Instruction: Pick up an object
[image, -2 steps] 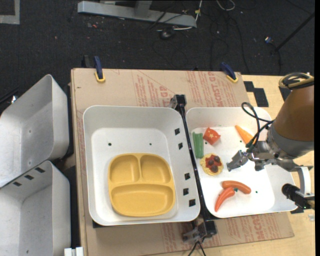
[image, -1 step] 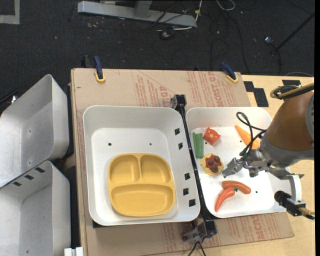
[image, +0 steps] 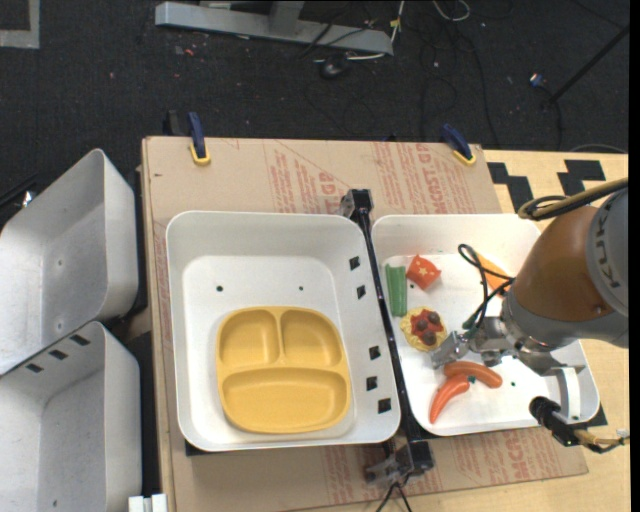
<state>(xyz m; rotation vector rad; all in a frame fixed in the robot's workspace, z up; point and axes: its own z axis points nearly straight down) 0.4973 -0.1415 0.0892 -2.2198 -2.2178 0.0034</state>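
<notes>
Yellow divided tray (image: 284, 370) in left bin (image: 190, 240), gripper (image: 462, 352) over toy food (image: 424, 327) (right bin (image: 530, 232))

One cam, fixed high above the bench (image: 300, 170), looking down at a slant. Far enough back to take in both white bins: left bin (image: 190, 330), right bin (image: 520, 235), w/ dark floor past the bench's far edge up top. The arm (image: 575, 265) enters from the frame's right.
</notes>
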